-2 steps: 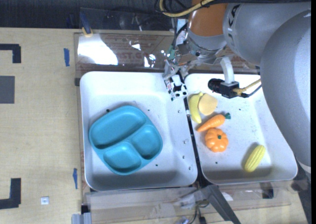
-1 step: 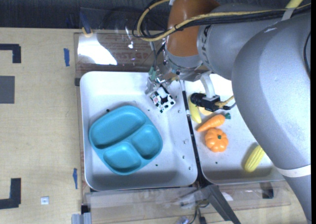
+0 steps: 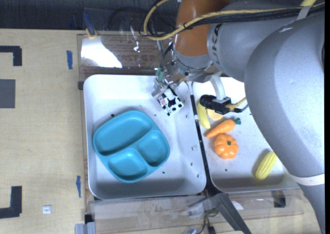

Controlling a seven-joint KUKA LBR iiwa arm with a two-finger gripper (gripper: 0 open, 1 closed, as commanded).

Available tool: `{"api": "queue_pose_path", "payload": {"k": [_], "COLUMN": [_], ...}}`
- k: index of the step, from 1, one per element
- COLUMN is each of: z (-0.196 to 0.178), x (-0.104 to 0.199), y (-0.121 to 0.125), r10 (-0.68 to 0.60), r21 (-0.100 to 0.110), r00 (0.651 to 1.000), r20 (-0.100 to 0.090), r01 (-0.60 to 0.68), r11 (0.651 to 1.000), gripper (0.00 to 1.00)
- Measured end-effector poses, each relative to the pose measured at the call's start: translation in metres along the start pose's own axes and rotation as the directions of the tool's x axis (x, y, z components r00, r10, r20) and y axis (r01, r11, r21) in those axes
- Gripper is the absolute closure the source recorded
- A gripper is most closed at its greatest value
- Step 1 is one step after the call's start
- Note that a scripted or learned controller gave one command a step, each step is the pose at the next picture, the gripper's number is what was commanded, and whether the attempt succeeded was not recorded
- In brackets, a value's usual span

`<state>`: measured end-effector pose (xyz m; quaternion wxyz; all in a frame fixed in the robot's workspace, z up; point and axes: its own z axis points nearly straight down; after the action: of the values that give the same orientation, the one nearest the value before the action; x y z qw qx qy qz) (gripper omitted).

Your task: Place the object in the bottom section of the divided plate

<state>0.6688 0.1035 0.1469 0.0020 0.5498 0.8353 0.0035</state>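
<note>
Grey arm (image 3: 281,104) looms closest; hand (image 3: 166,89) at black-and-white object (image 3: 173,104), grip state cannot be told. Probably pickup step; next calls for carrying to divided plate (image 3: 118,132), bottom section (image 3: 126,167).

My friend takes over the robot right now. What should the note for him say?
Gripper: low over the top of the left bin, beyond the plate. Open or shut: cannot tell.
Black-and-white toy: right at the gripper's tip, near the bin's right wall. Held or not is unclear.
Right bin: carrot, pumpkin, corn.
Done: nothing placed; the toy is not on the plate.
Left: check the grip, then set the toy in the plate's bottom section.
</note>
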Motion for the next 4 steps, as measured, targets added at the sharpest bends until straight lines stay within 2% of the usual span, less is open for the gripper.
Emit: {"api": "queue_pose_path", "payload": {"k": [4], "z": [-0.042], "x": [-0.002], "y": [0.005], "r10": [-0.001], "r21": [-0.019], "r00": [1.0], "r20": [0.005], "r01": [0.001], "r11": [1.0], "gripper": [1.0]}}
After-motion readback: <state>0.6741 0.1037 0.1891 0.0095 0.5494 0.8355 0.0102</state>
